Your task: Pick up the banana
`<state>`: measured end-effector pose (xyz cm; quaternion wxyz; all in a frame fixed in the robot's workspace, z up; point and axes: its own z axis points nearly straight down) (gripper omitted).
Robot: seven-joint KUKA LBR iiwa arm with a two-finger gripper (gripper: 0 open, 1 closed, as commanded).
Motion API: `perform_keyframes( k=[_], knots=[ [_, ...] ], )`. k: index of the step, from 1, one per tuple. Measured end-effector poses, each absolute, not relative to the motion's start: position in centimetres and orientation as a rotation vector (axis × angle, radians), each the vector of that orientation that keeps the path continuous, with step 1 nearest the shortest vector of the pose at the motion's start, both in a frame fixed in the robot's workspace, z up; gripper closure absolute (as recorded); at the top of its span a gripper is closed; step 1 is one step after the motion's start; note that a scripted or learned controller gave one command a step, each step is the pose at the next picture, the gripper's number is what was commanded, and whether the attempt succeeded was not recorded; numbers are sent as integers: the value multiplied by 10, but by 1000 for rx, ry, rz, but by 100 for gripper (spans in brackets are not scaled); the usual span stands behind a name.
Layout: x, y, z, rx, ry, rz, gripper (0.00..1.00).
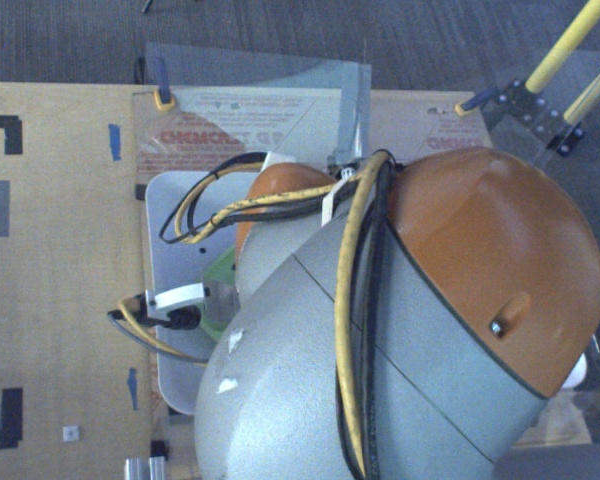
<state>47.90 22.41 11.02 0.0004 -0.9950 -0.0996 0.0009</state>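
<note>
Starting at the left of the frame, you have the tan bench top point(60, 268), bare apart from black corner marks at its left edge and two short strips of blue tape point(114, 142); this is the widest open room you can see. Moving right, the white bin point(165, 228) shows as a narrow strip, its rounded left rim running from mid-frame down toward the lower left. A clear panel point(270, 103) stands at the bin's upper edge, pinned by an orange clamp point(163, 97) at its left corner. Over the bin, yellow and black cables point(205, 213) loop out leftward, and a white fitting point(177, 298) with a dark end juts toward the bin's left rim. A green object point(220, 288) lies in the bin just beside the arm's edge, and you cannot make out what it is. The grey arm point(310, 368) with its orange band point(490, 258) takes up the centre and right, covering most of the bin. You cannot tell where the banana lies, nor how the jaws stand. At the upper right, yellow poles point(570, 38) slant over dark floor.
</note>
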Motion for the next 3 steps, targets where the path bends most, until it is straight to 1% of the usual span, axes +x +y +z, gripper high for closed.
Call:
perform_keyframes(
  k=[1, 2, 3],
  knots=[
    [536, 224, 234, -3126, -311, -1, 100],
    [480, 226, 246, -3039, -796, 9, 100],
    [535, 226, 117, -2907, -1186, -4, 100]
  ],
)
